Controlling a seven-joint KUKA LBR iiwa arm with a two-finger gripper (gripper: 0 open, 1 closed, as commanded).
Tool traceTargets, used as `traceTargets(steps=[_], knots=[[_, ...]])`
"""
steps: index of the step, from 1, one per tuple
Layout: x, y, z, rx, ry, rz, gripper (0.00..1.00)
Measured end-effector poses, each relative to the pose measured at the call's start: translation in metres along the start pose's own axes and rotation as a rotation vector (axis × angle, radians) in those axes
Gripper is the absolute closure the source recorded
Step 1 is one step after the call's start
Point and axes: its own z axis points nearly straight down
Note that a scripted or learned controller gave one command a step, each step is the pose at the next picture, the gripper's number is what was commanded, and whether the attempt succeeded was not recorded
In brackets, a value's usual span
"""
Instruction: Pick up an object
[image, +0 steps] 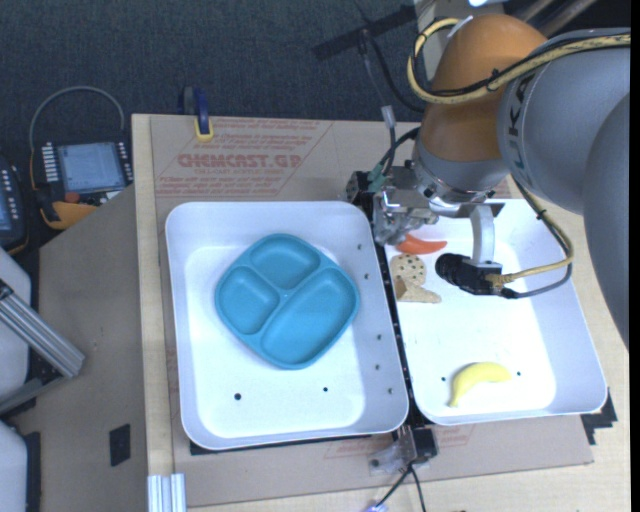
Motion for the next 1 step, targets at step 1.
traceTargets(steps=[1], knots=[[0.0478,0.0087,0.0048,-0.006,-0.001,0.001,1.0]])
